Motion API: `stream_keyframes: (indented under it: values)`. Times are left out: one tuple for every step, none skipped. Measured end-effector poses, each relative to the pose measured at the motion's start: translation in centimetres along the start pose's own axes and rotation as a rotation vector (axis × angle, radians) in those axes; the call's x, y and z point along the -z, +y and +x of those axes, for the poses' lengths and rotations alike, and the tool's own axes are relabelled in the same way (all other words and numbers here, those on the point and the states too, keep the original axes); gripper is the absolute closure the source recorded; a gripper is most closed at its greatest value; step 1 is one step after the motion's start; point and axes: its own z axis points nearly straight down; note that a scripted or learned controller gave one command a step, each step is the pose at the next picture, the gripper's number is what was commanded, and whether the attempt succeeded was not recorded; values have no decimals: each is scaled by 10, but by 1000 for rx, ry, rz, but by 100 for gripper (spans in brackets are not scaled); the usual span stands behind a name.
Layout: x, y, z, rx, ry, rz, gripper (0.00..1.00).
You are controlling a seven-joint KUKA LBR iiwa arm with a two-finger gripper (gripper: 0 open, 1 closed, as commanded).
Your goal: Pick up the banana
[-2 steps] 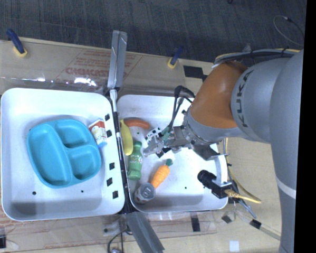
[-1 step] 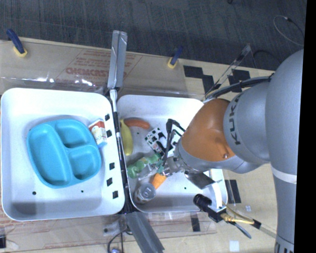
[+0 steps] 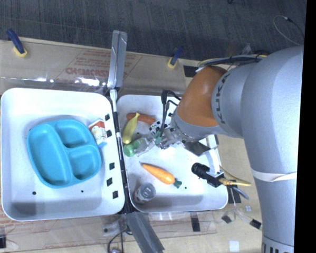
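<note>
Banana's place: the banana lies in the right bin, on its floor at the 9 o'clock side, close along the wall it shares with the left bin.
Long axis: runs roughly 12 to 6 o'clock, with the far end leaning a little toward 1 o'clock.
Which way it points: the curve bows toward 9 o'clock. I cannot tell which tip is the stem; the 6 o'clock tip looks greener.
Hand's place: the hand hangs at the banana's 3 o'clock, near but apart from it.
Hand's state: I cannot tell from this slant whether it is apart or together; nothing shows clamped in it.
Neighbours: an orange piece lies just beside the banana's 12 o'clock tip. A clear greenish item sits between banana and hand, toward 5 o'clock of the banana.
Further off: a carrot and a grey tin lie at 5 to 6 o'clock, well apart.
Risk, wall: with the banana so close to the shared wall, a descent a shade too far toward 9 o'clock would likely strike the rim.
Risk, wrong catch: closing from the 3 o'clock side could take the greenish item or the orange piece instead.
Risk, slip: a grip set along the long axis rather than across it would probably slide off the smooth curved skin.
Step judged: approach only; the lift is not yet begun.
</note>
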Motion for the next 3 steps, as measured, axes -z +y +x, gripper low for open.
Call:
stream_keyframes:
  values:
    - [-10, 82, -38, 94, 0, 6, 0]
    - [1, 84, -39, 101, -6, 3, 100]
    - [-11, 84, -30, -273, 0, 12, 100]
